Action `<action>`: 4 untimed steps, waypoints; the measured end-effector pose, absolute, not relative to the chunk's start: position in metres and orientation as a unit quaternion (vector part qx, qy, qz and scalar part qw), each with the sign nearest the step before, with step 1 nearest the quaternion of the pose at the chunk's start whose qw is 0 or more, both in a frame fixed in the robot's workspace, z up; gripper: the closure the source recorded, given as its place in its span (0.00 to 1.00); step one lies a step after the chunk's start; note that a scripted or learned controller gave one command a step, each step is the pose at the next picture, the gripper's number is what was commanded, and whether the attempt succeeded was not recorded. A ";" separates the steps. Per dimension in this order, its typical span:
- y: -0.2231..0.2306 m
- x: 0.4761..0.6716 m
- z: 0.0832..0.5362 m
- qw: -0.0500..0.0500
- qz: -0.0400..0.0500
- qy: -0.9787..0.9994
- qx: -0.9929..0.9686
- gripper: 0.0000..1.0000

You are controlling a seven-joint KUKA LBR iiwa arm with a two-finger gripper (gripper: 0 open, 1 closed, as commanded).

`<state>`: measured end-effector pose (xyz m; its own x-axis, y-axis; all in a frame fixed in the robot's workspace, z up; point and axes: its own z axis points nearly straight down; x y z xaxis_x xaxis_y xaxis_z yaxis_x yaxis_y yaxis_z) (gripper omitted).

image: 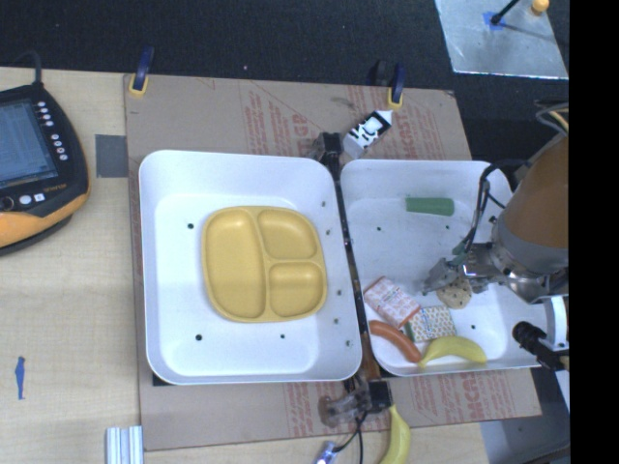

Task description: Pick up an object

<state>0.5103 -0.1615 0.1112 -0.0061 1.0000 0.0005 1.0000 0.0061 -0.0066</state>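
Note:
In the right bin (387,187) lie a green block (428,205) near the back, a pink-and-white packet (391,301), a patterned packet (430,322), an orange sausage (394,340), a yellow banana (452,352) along the front wall, and a round tan cookie (456,293). My gripper (443,278) reaches in from the right and sits low over the bin floor, right beside the cookie and just behind the patterned packet. Nothing visibly sits between its fingers.
The left bin (174,336) holds a yellow divided plate (263,262). A teach pendant (34,167) lies at the bench's left edge. Another banana (397,437) lies outside the bins at the front. Clamps and a black-and-white tag (368,130) sit behind the bins.

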 end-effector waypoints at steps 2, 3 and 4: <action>-0.195 0.653 0.092 0.001 0.001 -0.709 -0.705 0.00; -0.212 0.601 0.157 0.001 0.000 -0.708 -0.706 0.00; -0.185 0.542 0.096 0.002 0.002 -0.709 -0.705 0.00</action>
